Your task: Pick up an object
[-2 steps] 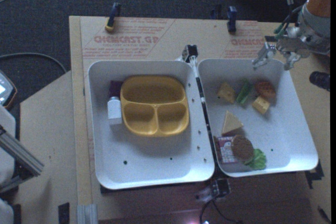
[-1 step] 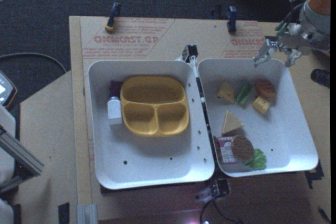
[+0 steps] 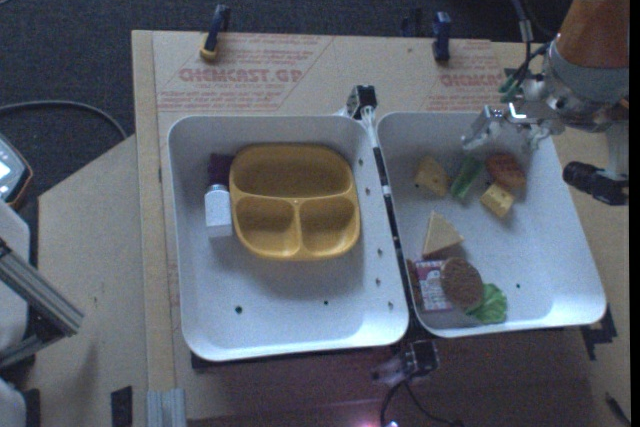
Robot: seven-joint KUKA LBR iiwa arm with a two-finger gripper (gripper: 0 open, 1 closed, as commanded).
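Note:
My gripper hangs open over the far part of the right bin, with nothing between its fingers. Just below it lie a green stick-shaped piece, a reddish-brown piece and a small yellow cube. A yellow chunk sits to their left. Nearer the front are a pale cheese wedge, a red packet, a round brown patty and a green leaf.
The left bin holds a yellow divided plate, a small white bottle and a dark item behind it. A black clip sits where the two bin rims meet at the back.

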